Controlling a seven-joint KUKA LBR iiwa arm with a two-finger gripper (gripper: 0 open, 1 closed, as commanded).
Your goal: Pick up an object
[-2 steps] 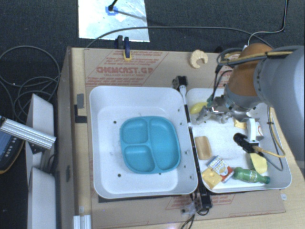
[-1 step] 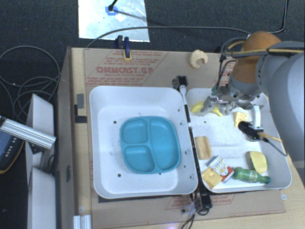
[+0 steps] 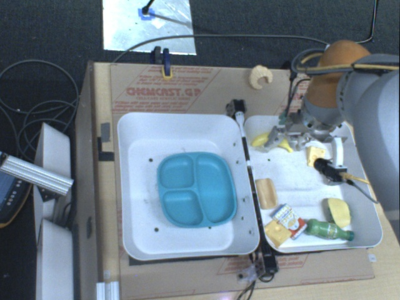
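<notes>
Claw (image 3: 282, 136) hung low at the far edge of the right bin (image 3: 369, 230), fingers spread, straddling the yellow banana (image 3: 270, 140). No lift seen; the grasp was judged not yet closed. Blue plate (image 3: 197, 189) sat in the left bin (image 3: 134, 167); green bottle (image 3: 328, 230) near the right bin's near edge.
</notes>
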